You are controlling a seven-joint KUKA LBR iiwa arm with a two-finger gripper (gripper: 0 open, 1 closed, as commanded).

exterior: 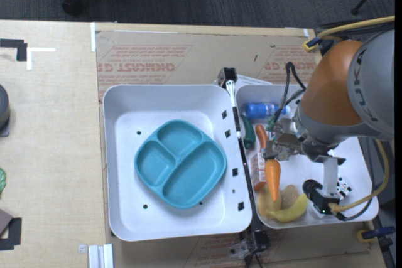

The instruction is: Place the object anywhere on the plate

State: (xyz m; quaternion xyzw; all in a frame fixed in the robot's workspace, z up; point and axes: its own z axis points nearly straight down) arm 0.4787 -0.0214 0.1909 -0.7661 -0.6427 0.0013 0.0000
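The gripper [271,154] hangs over the right white bin [358,160], pinching the top of an orange plastic carrot [272,179]; the blue three-compartment plate [180,163] sits in the left bin [125,135].

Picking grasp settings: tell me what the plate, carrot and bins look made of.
Plate: likely hard plastic, matte teal, moulded into three compartments.
Carrot: probably a plastic toy, uniform glossy orange.
Bins: seemingly thin white plastic, smooth with rounded corners.

Teal plate [181,164]; white bins [119,198]; orange carrot [272,177]; yellow banana [286,211]; blue bottle [259,110]
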